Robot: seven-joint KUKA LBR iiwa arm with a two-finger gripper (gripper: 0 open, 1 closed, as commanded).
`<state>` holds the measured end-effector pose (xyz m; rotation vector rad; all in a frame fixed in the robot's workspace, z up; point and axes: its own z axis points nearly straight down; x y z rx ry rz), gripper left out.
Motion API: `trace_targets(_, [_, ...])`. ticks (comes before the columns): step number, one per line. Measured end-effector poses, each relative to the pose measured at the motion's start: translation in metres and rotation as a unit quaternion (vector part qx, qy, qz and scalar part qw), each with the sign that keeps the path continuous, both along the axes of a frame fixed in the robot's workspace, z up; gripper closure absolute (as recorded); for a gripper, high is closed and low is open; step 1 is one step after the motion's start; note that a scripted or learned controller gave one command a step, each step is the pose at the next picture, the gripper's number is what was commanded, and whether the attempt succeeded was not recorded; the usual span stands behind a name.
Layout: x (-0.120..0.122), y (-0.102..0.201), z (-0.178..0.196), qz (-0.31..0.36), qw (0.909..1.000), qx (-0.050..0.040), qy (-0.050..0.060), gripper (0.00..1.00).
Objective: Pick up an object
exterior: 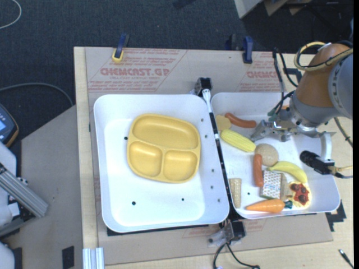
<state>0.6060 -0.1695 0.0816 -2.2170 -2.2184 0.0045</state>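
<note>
The right bin [331, 198] holds several toy foods: a red sausage [241, 120], a corn cob [236, 140], a beige potato [267, 152], an orange-red sausage [257, 170], a banana [291, 170], a speckled cracker [272, 184], a carrot [266, 206], a pizza slice [300, 194] and a wafer cone [235, 191]. My gripper [273, 130] hangs low over the back of this bin, just right of the red sausage and above the potato. Nothing shows as held in it.
The left bin [112, 189] carries a yellow divided plate [164, 148]. A black divider rail [214, 139] runs between the two bins. The arm's grey wrist with the orange band [320, 88] leans in over the right bin's back right corner.
</note>
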Motion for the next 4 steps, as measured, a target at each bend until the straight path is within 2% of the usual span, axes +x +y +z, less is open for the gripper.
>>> trace_targets(1, [0.002,-0.001,0.014,0.000,1.0000,-0.0011,-0.004,1.00])
trace_targets(3, [-0.011,-0.008,0.134,-0.001,1.0000,-0.0022,-0.006,1.00])
trace_targets(4, [-0.011,-0.008,0.144,0.000,1.0000,-0.0017,-0.005,1.00])
